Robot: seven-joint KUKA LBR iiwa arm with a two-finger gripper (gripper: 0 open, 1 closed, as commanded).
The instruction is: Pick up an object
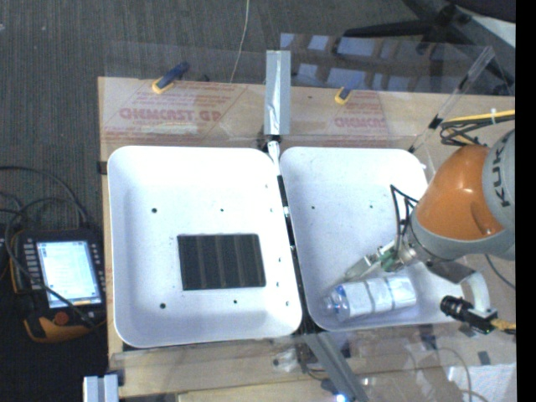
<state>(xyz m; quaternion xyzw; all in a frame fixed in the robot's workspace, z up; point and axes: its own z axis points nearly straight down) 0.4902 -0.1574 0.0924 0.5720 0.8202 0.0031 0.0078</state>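
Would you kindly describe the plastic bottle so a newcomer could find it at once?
Look at the right bin, then along its near edge beside the arm. The bottle lies on its side there, clear and crinkled, unlike the flat dark ribbed panel in the left bin.

The arm (465,208) enters the frame from 3 o'clock and extends toward 8 o'clock. Its orange band faces the camera as a large rounded dome, with the grey wrist section directly below it at 5 o'clock. The claw (383,260) projects from under the wrist toward 8 o'clock, angled downward. Its tip is small and partly hidden by the wrist housing. Thin black cables loop beside the orange band at 9 o'clock.
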